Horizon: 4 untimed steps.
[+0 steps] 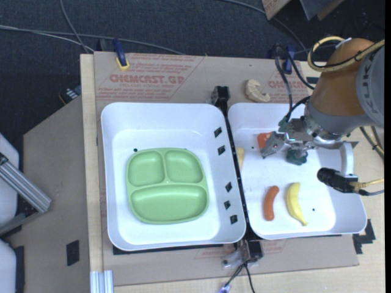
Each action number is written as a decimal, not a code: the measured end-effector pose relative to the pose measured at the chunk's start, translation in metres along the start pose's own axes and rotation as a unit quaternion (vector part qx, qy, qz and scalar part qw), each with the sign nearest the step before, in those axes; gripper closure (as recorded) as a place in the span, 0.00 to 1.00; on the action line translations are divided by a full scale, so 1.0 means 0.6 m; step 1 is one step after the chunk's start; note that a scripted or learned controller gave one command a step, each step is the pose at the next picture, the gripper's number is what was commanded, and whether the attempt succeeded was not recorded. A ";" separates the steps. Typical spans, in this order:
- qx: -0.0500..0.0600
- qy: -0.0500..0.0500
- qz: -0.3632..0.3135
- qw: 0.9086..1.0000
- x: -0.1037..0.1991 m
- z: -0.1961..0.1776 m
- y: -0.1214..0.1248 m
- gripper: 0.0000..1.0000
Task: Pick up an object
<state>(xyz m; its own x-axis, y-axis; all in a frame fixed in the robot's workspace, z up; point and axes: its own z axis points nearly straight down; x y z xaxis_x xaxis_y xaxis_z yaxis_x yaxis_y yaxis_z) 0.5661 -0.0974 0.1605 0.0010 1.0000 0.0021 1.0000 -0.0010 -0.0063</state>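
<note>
- Nearest us, below the tool (pixel 287 146), a banana (pixel 296 203) and an orange sausage (pixel 270 202) lie loose for picking.
- We cannot tell the tool's state; a red piece (pixel 263 140) sits just left.

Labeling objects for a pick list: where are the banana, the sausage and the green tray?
banana (pixel 295 203), camera view, middle of its curve
sausage (pixel 270 202), camera view, its middle
green tray (pixel 167 184), camera view, central divider

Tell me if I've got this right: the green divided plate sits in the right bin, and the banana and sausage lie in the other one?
Not quite. The camera view shows the green divided plate in the left bin. The banana and sausage lie in the right bin, as you implied.
</note>
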 end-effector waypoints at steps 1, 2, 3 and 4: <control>0.000 0.000 -0.001 1.000 0.010 0.074 -0.005 0.00; 0.000 0.000 0.000 1.000 0.012 0.130 -0.006 0.00; -0.003 0.000 0.000 1.000 0.011 0.108 -0.003 1.00; -0.006 -0.001 -0.001 1.000 0.008 0.002 -0.007 1.00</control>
<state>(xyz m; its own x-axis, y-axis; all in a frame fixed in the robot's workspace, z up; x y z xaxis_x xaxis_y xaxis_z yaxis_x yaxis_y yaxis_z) 0.5619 -0.0927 0.1596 -0.0003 1.0000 -0.0006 1.0000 0.0003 0.0054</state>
